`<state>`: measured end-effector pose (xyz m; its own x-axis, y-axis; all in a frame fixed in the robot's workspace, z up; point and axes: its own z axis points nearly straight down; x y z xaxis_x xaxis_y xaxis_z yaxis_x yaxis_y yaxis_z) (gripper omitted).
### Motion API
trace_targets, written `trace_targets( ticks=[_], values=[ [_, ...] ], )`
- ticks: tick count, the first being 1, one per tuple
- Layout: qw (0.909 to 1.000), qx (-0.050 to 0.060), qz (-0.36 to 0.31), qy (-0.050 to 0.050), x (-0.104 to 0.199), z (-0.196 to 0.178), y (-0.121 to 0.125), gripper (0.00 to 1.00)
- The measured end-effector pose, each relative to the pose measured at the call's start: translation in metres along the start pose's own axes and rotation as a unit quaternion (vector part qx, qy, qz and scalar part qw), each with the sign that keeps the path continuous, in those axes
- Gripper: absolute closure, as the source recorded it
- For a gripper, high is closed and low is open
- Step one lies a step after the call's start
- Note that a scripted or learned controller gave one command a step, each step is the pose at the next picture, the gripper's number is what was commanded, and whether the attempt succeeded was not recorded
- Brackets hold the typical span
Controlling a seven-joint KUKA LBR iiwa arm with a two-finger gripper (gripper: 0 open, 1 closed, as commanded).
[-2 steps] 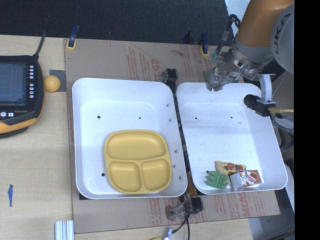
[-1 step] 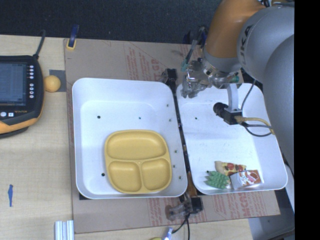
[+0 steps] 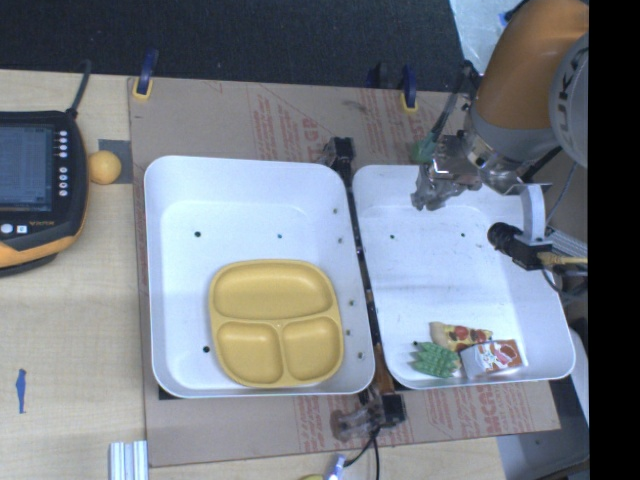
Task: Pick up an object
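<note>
At the right bin's (image 3: pixel 540 298) near edge lie toy foods (image 3: pixel 470 351), well apart from the claw (image 3: pixel 432 196); its grip I cannot tell.

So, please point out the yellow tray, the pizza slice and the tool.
yellow tray (image 3: pixel 274 322): camera view, centre divider.
pizza slice (image 3: pixel 458 334): camera view, its topping.
tool (image 3: pixel 434 194): camera view, between its fingertips.

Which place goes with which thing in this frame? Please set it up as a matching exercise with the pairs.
Things:
1. yellow divided tray
2. green toy
3. hand
4. yellow ball

Places:
A. over the right bin's far end
B. on the bench, left of both bins
C. in the left bin
D. near corner of the right bin

Pairs: 1-C, 2-D, 3-A, 4-B
</note>
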<state>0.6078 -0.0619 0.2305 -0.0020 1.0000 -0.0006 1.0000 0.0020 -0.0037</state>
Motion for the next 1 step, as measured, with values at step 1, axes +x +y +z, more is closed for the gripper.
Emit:
trace_targets(
  ticks=[1],
  values=[
    [1.0,-0.001,-0.001,0.0,-0.0123,0.0108,0.0278,1.0]
  ],
)
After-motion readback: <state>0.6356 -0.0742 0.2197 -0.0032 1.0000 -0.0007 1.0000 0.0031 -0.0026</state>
